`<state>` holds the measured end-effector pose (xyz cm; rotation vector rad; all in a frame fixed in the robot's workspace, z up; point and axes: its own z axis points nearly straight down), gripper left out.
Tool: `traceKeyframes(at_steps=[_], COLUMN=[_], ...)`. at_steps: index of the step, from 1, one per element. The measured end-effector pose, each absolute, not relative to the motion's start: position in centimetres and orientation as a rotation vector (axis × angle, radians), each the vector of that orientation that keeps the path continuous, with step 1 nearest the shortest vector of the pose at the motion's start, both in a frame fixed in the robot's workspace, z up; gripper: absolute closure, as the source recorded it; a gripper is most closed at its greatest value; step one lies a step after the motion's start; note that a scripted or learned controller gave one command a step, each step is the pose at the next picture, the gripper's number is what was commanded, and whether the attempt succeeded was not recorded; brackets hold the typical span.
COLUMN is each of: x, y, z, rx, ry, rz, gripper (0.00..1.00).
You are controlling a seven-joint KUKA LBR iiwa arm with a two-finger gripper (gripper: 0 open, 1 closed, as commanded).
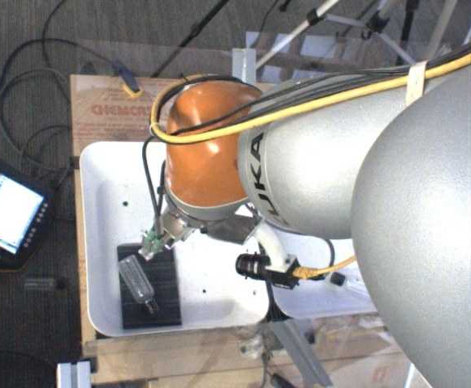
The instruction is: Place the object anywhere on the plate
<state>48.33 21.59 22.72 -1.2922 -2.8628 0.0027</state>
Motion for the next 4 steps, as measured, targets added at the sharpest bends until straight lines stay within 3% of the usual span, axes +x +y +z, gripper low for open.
traceKeyframes(at_steps=[1, 2, 3, 4], x=[48.3, 48.4, 48.4, 48.4], y=[21.6, 22.1, 20.5, 20.5], z=[22.7, 32.6, 40.0, 40.0], rx=[-1.291, -1.666, -1.176, -1.176], ry=[-2.863, -2.665, -2.916, -2.916], rz=[0.003, 0.004, 0.0, 0.001], gripper=[0.0, 0.0, 0.0, 0.0])
